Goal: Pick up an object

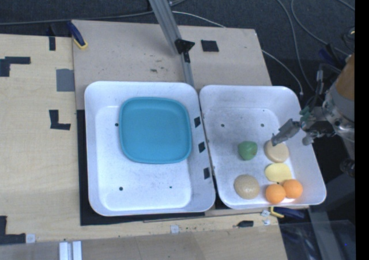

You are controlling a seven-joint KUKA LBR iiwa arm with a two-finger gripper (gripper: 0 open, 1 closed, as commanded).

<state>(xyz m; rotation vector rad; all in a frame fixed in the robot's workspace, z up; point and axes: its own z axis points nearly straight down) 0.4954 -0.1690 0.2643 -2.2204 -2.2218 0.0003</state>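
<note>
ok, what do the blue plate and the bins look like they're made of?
Blue plate: probably moulded plastic, matt to satin; even turquoise colour, rounded corners, soft raised rim, no sharp glare.
Left bin and right bin: likely thin formed plastic, smooth and slightly glossy; rolled edges, curved walls, dark scuffs and specks on the white. Could be enamelled metal.

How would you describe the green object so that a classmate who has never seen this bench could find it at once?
Look at the right-hand white bin, the one without the blue plate. Among the small rounded objects near its front right corner sits the green ball, the leftmost of the upper pair. It alone is green; its neighbours are beige, yellow or orange.
</note>
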